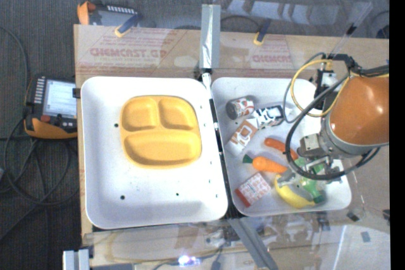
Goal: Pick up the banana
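Observation:
The yellow banana (293, 195) lies at the front right of the right bin (221, 136), beside a green item (314, 191). My gripper (314, 169) hangs low over that corner, just behind and above the banana, under the arm's orange band (361, 112). The wrist and its cables hide part of the banana's far end. I cannot make out whether anything is held.
The right bin also holds an orange carrot (269, 165), a red and white box (253, 188), a small carton (243, 133), a can (240, 106) and a black and white item (269, 115). A yellow divided tray (161, 129) sits in the left bin (101, 186).

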